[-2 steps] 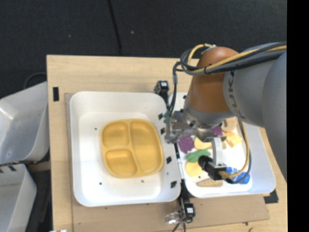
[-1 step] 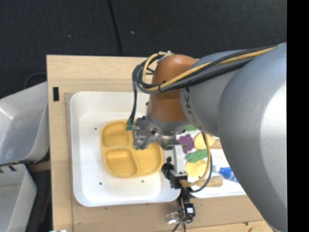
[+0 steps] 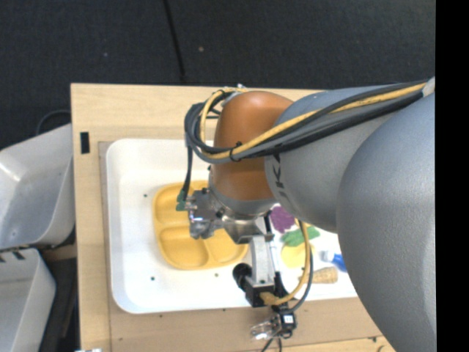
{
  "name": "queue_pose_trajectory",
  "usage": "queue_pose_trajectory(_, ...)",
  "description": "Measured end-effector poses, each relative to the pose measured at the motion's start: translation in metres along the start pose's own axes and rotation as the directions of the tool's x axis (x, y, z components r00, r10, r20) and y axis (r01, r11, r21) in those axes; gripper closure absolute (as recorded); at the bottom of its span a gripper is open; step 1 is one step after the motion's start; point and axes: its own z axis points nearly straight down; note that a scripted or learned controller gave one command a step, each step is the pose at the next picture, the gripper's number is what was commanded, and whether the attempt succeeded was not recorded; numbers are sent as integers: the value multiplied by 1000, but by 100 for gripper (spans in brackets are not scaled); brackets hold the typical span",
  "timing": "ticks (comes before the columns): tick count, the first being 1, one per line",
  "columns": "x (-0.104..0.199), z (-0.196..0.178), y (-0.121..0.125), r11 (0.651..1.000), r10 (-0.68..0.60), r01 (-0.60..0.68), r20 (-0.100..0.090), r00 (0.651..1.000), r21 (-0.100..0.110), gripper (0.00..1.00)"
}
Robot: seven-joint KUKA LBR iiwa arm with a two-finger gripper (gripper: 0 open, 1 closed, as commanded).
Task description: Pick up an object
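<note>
A yellow divided plate point(image 3: 176, 239) lies flat in the middle of the white bin point(image 3: 132, 189), partly hidden. Just right of it, a purple piece point(image 3: 282, 217), a green piece point(image 3: 308, 234) and a blue piece point(image 3: 331, 257) huddle together.

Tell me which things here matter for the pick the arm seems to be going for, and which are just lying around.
In play, likely:
gripper, over the tray
yellow divided tray
white bin holding it

Lying about:
purple piece
green piece
blue piece
tan piece
</note>
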Motion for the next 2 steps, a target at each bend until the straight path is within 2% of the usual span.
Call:
queue_pose_trajectory(1, 69, -33, 1, 1000, -4, 4, 0, 1000, -2, 100)
queue_pose_trajectory(2, 32, 113, 16, 1000, 5, -5, 3, 1000, 4, 100)
